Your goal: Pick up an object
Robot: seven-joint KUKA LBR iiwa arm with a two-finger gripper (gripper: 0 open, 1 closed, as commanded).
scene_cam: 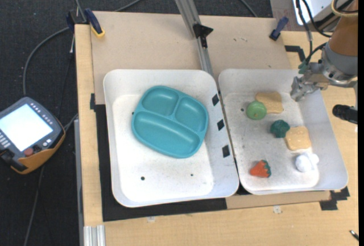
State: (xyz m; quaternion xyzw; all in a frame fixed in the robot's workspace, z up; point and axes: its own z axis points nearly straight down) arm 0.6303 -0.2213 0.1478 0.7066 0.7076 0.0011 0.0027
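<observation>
We see the gripper (301, 90) hanging at the right bin's (330, 125) far right corner, the tan bread slice (269, 102) just left of it.

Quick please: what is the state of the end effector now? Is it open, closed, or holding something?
End effector: above the far right edge of the right bin, near the tan block; nothing visibly held; open or closed cannot be told.

right bin (325, 125) | green ball (256, 110) touching tan block (269, 102) | teal piece (279, 128)
</observation>
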